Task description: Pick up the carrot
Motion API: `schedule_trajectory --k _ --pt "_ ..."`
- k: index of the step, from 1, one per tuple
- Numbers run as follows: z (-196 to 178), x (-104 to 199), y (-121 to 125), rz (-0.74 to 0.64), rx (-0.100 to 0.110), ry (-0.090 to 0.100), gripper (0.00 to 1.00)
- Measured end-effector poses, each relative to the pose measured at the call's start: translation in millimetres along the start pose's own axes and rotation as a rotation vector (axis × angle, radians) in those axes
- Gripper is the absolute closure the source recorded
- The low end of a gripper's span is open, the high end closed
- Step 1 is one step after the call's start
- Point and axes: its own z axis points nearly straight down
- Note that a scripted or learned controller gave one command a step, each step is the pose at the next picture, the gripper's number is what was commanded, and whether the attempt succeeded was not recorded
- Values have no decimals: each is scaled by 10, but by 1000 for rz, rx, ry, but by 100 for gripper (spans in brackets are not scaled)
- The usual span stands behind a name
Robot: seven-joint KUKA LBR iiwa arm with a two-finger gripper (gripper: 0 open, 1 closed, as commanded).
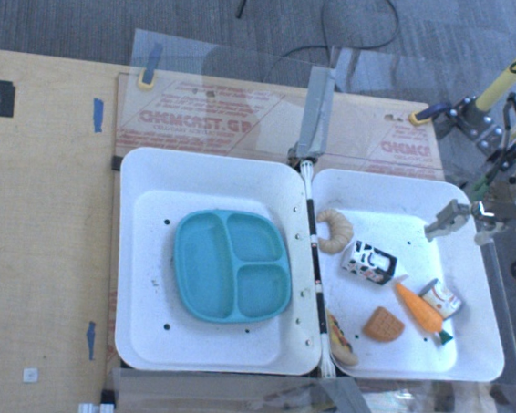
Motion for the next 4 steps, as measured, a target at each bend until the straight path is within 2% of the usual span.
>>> schedule_trajectory --k 1,2,3,4 --pt "774 37 -679 -30 -1 0 0" --pt "1526 -210 -568 100 -2 -1 0" --pt "1702 534 -737 -82 -6 -1 0" --pt "1598 481 -734 -73 -11 -6 100"
